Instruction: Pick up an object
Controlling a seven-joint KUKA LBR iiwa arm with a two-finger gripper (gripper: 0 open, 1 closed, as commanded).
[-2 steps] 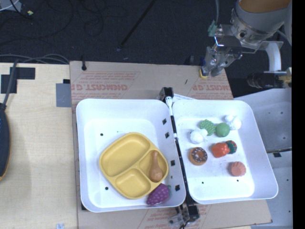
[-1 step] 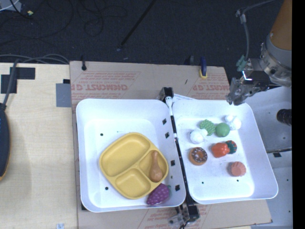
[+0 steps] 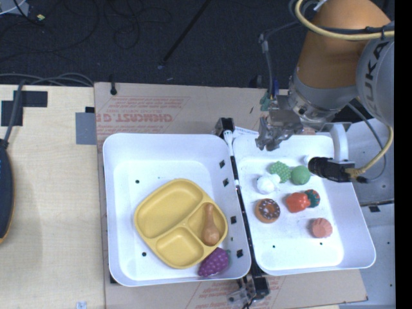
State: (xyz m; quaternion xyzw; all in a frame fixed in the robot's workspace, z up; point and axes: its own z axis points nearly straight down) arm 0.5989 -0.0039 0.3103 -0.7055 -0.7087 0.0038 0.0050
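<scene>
Above the right bin [image 3: 347, 253] hangs the pincer [image 3: 269, 141] — grip unreadable — over the green toy [image 3: 279, 169].

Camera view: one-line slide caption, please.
Gripper hovers above right bin of toy foods; yellow tray sits in left bin.

Beneath my two white bins [image 3: 122, 172] lies a cardboard sheet [image 3: 161, 108] with red print; black cables [image 3: 96, 11] trail across the dark floor behind my bench.
</scene>
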